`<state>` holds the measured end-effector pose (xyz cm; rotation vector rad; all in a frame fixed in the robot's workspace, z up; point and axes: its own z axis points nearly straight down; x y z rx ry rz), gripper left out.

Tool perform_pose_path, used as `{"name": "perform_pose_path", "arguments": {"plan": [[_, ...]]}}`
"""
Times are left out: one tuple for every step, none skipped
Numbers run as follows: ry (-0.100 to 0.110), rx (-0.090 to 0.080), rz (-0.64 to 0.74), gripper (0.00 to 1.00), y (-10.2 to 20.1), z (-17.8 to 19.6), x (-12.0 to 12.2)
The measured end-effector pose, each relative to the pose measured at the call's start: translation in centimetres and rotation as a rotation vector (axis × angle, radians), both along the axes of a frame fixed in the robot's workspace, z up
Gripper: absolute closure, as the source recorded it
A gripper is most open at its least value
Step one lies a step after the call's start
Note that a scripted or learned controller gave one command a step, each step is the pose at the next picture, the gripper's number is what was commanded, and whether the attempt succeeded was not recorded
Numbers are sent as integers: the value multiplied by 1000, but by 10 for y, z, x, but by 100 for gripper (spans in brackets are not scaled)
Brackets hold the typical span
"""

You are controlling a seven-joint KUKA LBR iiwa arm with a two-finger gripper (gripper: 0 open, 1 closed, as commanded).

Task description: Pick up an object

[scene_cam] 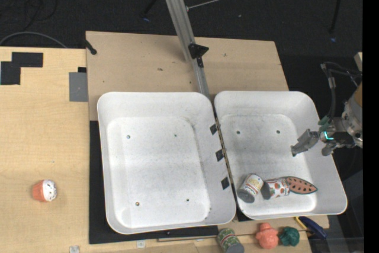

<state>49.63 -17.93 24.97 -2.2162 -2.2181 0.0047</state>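
Gripper (pixel 315 145) sat over the right rim of the right bin (pixel 260 105), fingers spread, nothing between them. One finger pointed left into the bin; the other was near the teal light at the wrist.

Candidate objects were all below and left of the gripper, packed along the bin's near wall: a small can (pixel 251 187) on its side, a red-and-white spotted piece (pixel 276 188) touching it, and an orange spotted flat toy (pixel 301 186) touching that.

Risks as I judged them:
- Cluster was tight. A finger coming down between two touching items would likely land on top of one, or shove the neighbours instead of straddling.
- Can lay on its side, so it could roll away from a closing finger.
- Flat toy was low-profile and nearest the gripper; fingers could skid over it or hit the bin floor first.
- Everything was close to the sloped near wall; a finger could clip the wall or rim on descent.
- The gripper started over the rim, so a straight drop would hit plastic, not an object.
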Motion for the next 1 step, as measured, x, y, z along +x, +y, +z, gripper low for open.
{"name": "perform_pose_path", "arguments": {"plan": [[-4,-1,-2,0,-1,2,1]]}}
